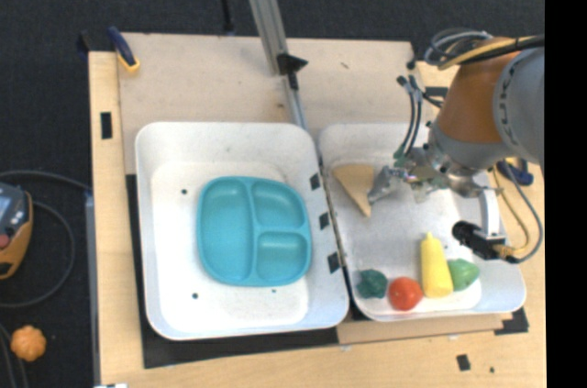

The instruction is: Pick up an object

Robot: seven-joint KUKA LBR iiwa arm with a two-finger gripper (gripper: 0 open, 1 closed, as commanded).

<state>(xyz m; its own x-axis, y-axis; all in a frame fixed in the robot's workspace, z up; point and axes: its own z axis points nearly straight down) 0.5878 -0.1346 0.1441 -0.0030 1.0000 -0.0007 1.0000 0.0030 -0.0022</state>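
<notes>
4 small toy foods sat along the near edge of the right bin (514,290), probably light and slick. Farther back lay a tan wedge (353,184), flat and stiff-looking; I judged its edges the best grip. My gripper (383,186) touched it; fingers' opening unclear.

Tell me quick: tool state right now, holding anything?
Tool: open or shut cannot be told; it sits at the edge of the tan wedge in the right bin, with no grasp visible.
</notes>
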